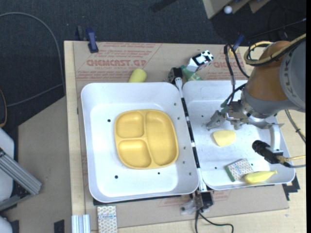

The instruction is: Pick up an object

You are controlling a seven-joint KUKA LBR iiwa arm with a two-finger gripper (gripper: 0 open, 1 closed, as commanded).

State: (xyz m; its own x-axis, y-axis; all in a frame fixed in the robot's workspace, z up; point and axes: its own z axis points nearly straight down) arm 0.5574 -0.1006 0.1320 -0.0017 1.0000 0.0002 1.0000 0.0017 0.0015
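The claw [224, 119] hangs in the right bin [206, 93] with fingers spread, pinching nothing. A pale yellow piece [223, 138] lies just near of it. The yellow tray [146, 139] sits in the left bin [97, 130].

Two white bins [97, 144], one yellow divided plate [146, 139], one banana [260, 177], one patterned sponge [239, 169]

A pale yellow wedge [223, 138] lies flat just below the gripper [219, 120], apart from it. Farther down and right lie a patterned packet [239, 169] and a yellow banana [260, 177], touching.
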